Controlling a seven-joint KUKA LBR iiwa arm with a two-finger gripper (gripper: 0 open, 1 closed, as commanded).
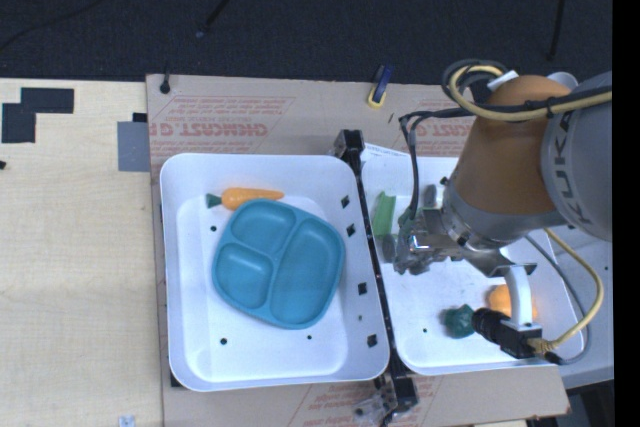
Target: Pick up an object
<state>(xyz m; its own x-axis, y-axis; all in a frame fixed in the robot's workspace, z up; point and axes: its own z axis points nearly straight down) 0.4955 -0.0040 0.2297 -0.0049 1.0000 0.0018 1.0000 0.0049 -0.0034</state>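
The likeliest target is the green block [384, 213], lying in the right bin [430, 360] close against that bin's left wall, just beside the divider between the two bins. The gripper [412, 250] hangs low over the bin floor right next to it, a little below and to the right of it in the camera view; the metal parts there are too tangled and blurred to tell how far apart they stand, and nothing can be seen held in them. To do this step well, I judge the arm should centre over the block's narrow width, turn to straddle it across the short side, and come straight down, keeping clear of the bin wall so no part catches the rim. Nearer the front of the same bin lie a small dark teal object [459, 320] and an orange object [498, 298], partly hidden by the arm's white bracket; both are easier alternatives, being away from the walls. The left bin [190, 345] holds a blue divided plate [279, 262] with a toy carrot [250, 198] touching its upper edge.
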